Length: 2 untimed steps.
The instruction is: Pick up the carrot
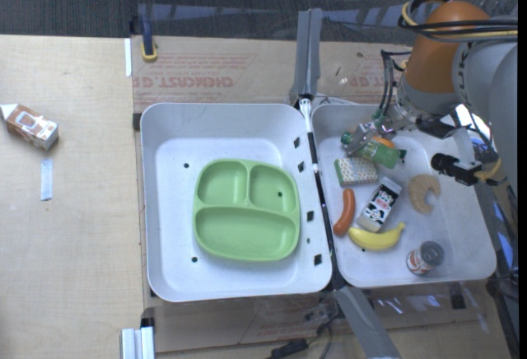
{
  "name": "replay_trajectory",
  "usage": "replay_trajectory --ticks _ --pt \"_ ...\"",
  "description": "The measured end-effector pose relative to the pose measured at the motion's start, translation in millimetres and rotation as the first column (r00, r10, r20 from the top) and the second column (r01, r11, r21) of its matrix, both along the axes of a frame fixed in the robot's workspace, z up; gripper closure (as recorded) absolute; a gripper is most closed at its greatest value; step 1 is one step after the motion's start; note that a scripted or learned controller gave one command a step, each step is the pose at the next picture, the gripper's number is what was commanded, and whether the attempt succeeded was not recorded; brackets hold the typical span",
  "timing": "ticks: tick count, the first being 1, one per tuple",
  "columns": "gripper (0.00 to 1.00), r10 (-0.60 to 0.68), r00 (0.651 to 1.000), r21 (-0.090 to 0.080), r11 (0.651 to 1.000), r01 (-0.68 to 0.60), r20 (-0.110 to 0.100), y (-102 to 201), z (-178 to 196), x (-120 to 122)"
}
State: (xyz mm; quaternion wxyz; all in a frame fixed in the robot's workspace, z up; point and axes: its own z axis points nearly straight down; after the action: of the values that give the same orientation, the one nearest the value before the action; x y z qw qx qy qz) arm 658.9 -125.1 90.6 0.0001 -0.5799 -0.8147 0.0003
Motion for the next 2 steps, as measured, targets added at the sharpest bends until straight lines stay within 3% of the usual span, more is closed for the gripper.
replay_trajectory --ticks 1,2 --pt "0.00 0.252 0.968 0.000 0.968 -0.252 0.001 -16.4 55.6 -3.1" --pt "0.00 0.321 0.947 0.002 0.947 -0.321 -0.004 -47.3 -1.3 -1.5"
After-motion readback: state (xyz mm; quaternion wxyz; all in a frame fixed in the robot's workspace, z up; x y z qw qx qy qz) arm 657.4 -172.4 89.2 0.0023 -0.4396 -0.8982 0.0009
